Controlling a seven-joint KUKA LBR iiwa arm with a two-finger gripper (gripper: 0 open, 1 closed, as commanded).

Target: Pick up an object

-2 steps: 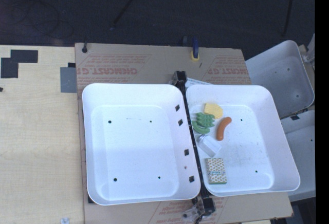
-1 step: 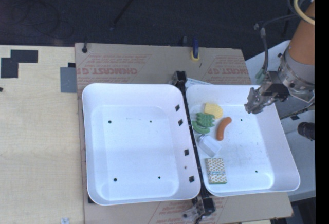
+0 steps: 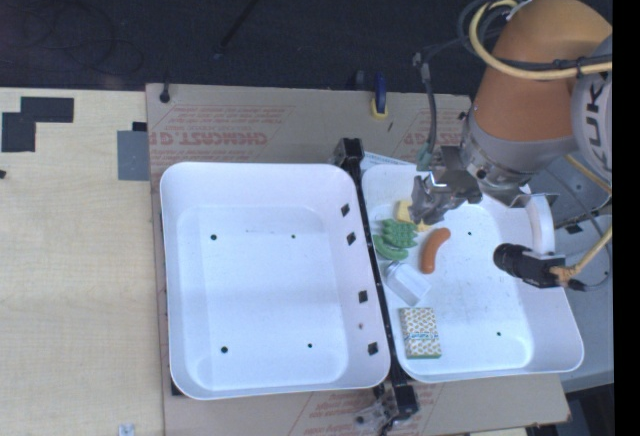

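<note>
The right bin [image 3: 530,344] holds an orange sausage-shaped piece [image 3: 433,250], a green ridged object [image 3: 394,238], a small yellow piece [image 3: 404,212], a pale white piece [image 3: 408,284] and a green-patterned small box [image 3: 421,332]. My gripper [image 3: 428,204] hangs over the bin's upper left part, just above the yellow piece and up-left of the orange piece. Nothing shows between its fingers.
The left bin [image 3: 190,224] lies beside the right one, with black clips [image 3: 350,211] along the shared edge. Both rest on a cardboard sheet [image 3: 260,124] on the wooden bench. A blue and yellow clamp [image 3: 380,96] stands at the cardboard's back edge.
</note>
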